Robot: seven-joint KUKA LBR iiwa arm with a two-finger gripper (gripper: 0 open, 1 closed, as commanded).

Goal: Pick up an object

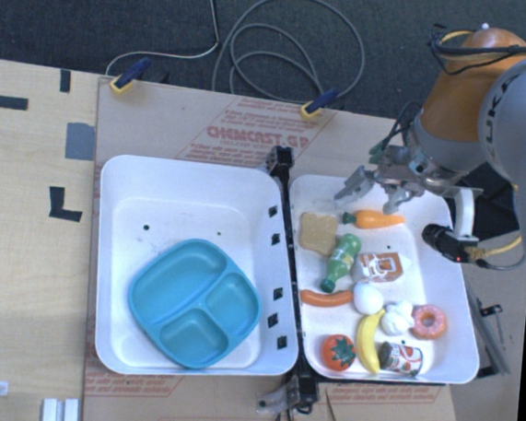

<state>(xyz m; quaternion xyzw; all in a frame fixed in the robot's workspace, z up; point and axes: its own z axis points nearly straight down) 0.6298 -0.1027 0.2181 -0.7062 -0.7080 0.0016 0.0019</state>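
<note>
Reaching in from the right, the arm hung its gripper over the far end of the right bin, fingers spread apart with nothing between them. Just beneath and a little toward the arm lay the carrot, orange with a green top, lying crosswise near the bin's far wall; one finger stood just above it, though I could not tell whether it touched.

Below the carrot the bin was crowded. A tan slice of bread lay by the divider, with a green bottle tilted beside it. A small brown-and-white carton sat to the bottle's right. Nearer me were a sausage, a white egg, a banana standing lengthwise, a tomato, a pink doughnut and a red-and-white can lying at the near edge, all close together.

The left bin held a blue divided plate, set toward its near side and turned at an angle. Both bins rested on a cardboard sheet, clipped at its far edge, with a cable looping on the dark floor beyond.
</note>
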